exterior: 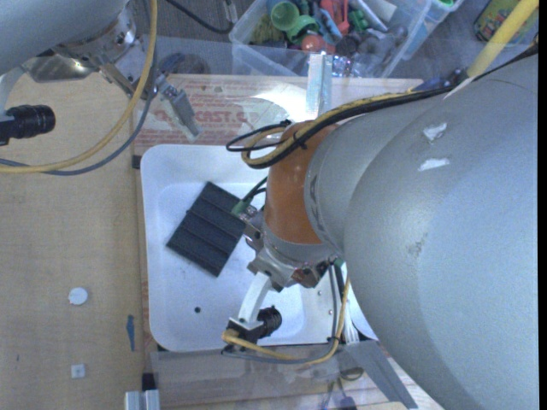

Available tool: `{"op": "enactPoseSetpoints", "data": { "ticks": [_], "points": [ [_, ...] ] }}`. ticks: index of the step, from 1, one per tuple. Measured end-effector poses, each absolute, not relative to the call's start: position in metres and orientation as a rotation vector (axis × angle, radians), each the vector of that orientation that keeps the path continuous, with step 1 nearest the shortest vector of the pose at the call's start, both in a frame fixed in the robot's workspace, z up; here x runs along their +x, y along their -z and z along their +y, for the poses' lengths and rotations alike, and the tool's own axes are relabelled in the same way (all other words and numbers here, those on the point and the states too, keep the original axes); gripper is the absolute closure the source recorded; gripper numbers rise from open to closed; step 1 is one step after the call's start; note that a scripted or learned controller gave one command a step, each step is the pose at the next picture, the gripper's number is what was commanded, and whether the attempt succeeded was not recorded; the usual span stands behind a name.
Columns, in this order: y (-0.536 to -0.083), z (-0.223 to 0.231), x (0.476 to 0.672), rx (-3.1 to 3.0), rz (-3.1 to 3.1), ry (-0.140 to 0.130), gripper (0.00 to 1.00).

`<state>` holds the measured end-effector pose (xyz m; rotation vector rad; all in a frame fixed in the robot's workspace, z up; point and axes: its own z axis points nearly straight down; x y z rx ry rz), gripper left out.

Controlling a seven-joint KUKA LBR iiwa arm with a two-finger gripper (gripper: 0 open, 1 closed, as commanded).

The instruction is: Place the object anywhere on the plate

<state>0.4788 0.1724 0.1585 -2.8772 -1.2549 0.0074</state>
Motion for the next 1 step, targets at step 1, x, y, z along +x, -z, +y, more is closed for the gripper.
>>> {"op": "enactPoseSetpoints", "data": {
  "ticks": [1],
  "points": [
    [-0.0899,0.2232,0.5327,-3.028,-0.829,0.006,1.0]
  ]
}}
